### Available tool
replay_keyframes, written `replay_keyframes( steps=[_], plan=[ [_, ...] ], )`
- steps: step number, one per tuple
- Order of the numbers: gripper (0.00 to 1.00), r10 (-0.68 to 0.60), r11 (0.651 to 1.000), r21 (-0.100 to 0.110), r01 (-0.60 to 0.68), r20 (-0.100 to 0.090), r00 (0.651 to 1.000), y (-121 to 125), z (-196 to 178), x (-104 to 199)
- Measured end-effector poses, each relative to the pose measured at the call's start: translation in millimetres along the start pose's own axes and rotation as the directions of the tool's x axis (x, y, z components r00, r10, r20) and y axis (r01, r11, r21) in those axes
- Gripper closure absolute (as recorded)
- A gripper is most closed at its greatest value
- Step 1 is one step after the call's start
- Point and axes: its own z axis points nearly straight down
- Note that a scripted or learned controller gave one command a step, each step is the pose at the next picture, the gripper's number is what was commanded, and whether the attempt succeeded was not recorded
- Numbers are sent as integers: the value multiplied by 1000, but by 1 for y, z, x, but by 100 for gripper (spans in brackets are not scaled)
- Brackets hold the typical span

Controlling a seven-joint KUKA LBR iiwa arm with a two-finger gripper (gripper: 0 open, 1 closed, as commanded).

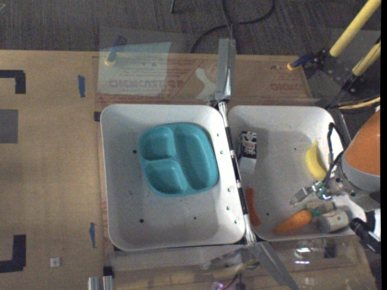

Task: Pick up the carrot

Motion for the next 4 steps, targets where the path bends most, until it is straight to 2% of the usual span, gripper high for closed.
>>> replay_keyframes(
  steps=[1, 2, 3, 4],
  plan=[
    [100, 6, 1000, -5, -6, 8, 1000, 0, -11, -4],
    [100, -83, 996, 9, 83, -6, 997, 17, -98, 67],
    [100, 42, 999, 11, -42, -6, 999, 16, -27, 10],
    [100, -89, 996, 8, 89, -5, 996, 12, -85, 51]
  ],
)
